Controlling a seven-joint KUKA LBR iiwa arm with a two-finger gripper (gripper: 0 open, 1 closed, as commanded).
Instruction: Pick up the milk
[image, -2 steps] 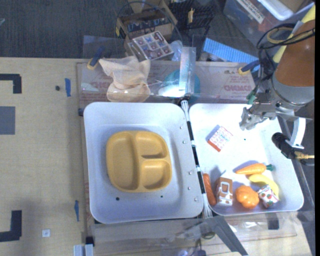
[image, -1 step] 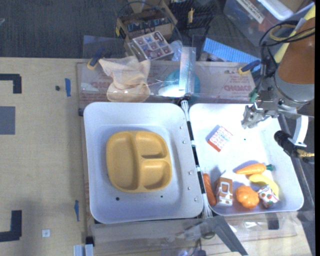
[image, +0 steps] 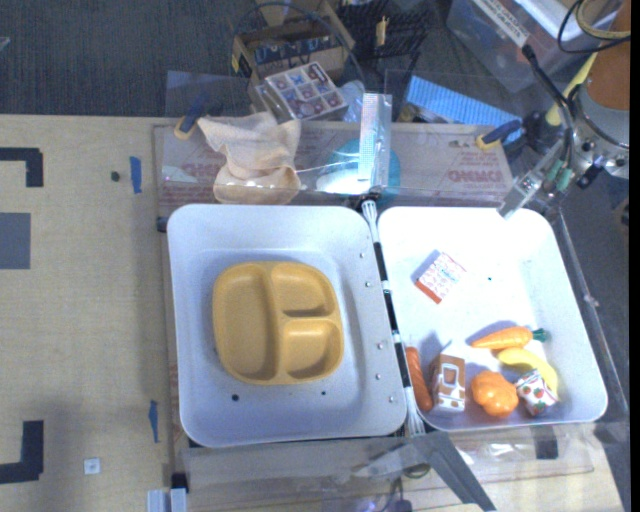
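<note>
The pincer (image: 525, 190) hangs over the far edge of the right shallow white bin (image: 570, 290), close to its far right corner, and it carries nothing; from this angle I cannot tell if it is released or clenched. The step in hand is the approach to the milk, and it is not yet begun in earnest.

The small white milk carton with red and green print (image: 537, 391) stands in the near right corner of that bin. It is crowded: the round orange fruit (image: 494, 393) is just beside it on the left, the yellow banana (image: 527, 361) touches or nearly touches it from the far side, and the orange carrot (image: 506, 337) lies just beyond the banana. A small brown carton with a white label (image: 449, 384) and a reddish sausage (image: 415, 377) lie further left along the near edge. A red and white flat box (image: 440, 276) sits apart in the middle of the bin.

To do this well, I think the arm should travel toward the near right corner and come down straight above the carton. The closing line should probably be chosen so that one side does not land on the banana or the fruit. The bin wall is close, so a slow descent seems wise.

The left bin (image: 190, 300) holds a tan divided plastic tray (image: 278, 322), which plays no part.
</note>
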